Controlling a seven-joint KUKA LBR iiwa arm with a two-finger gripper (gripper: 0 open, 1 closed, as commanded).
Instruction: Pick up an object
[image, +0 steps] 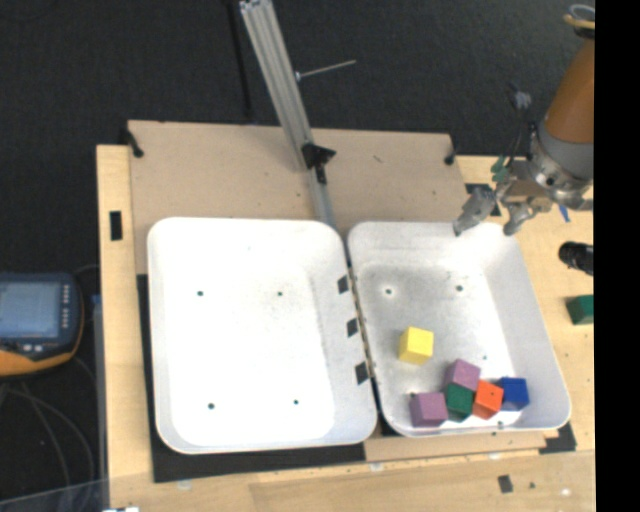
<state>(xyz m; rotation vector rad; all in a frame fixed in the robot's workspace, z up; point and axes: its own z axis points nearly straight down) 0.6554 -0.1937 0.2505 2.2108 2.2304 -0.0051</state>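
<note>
1. The gripper (487, 221) hangs over the right bin's (520, 275) far right corner, fingers spread, pinching nothing.
2. A yellow cube (417, 344) lies mid-bin.
3. Purple, green, orange and blue blocks (468, 391) cluster at the near edge.

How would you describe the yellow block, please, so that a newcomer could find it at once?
Look in the right-hand bin, the one holding all the blocks. The yellow block sits alone near the middle, apart from the cluster in the near corner. It is the only yellow one.
</note>
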